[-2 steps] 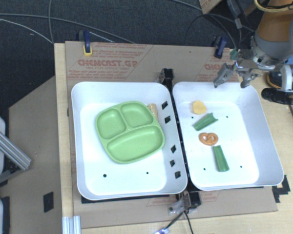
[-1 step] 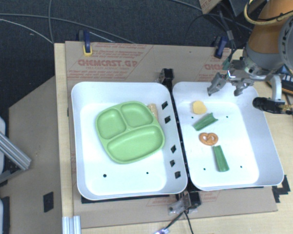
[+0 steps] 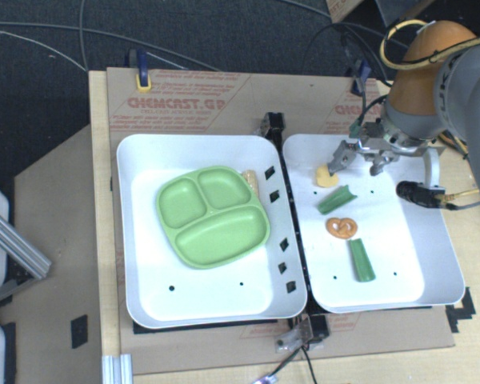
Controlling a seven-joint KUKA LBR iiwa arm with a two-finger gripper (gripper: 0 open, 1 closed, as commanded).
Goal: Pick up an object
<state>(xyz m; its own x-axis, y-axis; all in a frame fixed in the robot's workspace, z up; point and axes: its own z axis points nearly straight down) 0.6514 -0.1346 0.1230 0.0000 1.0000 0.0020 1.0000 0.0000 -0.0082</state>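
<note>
My gripper (image 3: 358,161) hangs over the far part of the right bin (image 3: 416,274), its two fingers spread apart with nothing between them. Just left of and below it lies a small yellow piece (image 3: 326,178). A green piece (image 3: 336,199) lies slanted a little nearer the front. A brown pretzel (image 3: 342,228) sits in the middle of the bin, and a green stick (image 3: 361,260) lies in front of it.
The left bin (image 3: 144,286) holds a green divided plate (image 3: 213,215) with a small tan piece (image 3: 250,182) at its far right edge. A ridge with black clips (image 3: 282,206) separates the two bins. Cardboard covers the bench around them.
</note>
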